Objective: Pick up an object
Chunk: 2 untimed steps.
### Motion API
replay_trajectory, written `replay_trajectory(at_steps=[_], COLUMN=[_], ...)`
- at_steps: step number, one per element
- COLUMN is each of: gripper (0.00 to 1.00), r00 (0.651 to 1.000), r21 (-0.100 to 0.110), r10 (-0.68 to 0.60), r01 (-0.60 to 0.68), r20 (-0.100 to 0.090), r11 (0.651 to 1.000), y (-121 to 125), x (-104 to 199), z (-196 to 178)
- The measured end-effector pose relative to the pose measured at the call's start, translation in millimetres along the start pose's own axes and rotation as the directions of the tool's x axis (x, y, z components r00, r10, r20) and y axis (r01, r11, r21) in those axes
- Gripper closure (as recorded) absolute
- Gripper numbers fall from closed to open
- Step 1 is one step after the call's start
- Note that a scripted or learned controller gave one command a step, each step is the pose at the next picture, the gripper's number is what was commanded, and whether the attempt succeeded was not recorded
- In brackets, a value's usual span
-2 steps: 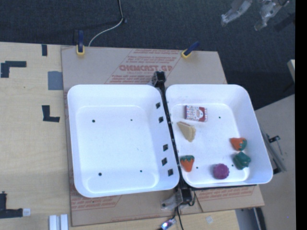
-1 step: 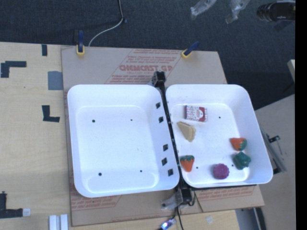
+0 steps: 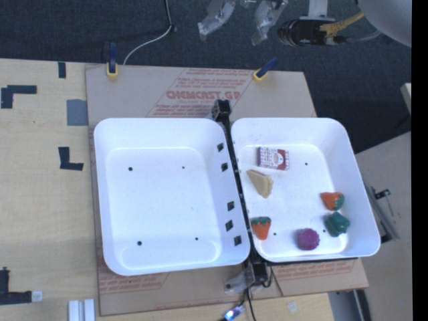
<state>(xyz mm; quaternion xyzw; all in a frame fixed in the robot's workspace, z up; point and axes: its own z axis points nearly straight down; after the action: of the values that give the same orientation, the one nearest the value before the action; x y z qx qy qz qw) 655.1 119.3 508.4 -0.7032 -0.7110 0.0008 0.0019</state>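
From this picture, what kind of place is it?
Probably a robot grasping test bench in a lab: two white bins clamped on cardboard, small toy objects such as a purple one, and a gripper above.

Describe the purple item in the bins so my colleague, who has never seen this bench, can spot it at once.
Look at the right bin, the one that holds all the small objects. Follow its near edge, where three items sit in a loose row; the purple item is the middle one, between a red strawberry-like toy and a dark green piece. It is the only round, purple, bumpy-looking thing there.
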Motion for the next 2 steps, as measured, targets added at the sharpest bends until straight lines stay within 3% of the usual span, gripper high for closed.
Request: replay_trajectory(at_steps=[1, 2], gripper=[0.00, 0.00], r00=[1.000, 1.000], r21=[-0.006, 0.005], r10=[0.004, 0.006], r01=[-0.004, -0.006], r20=[0.001, 0.004], r11=[1.000, 1.000], y=[14.0, 14.0], x=[77.6, 116.0], z=[-20.0, 70.5])
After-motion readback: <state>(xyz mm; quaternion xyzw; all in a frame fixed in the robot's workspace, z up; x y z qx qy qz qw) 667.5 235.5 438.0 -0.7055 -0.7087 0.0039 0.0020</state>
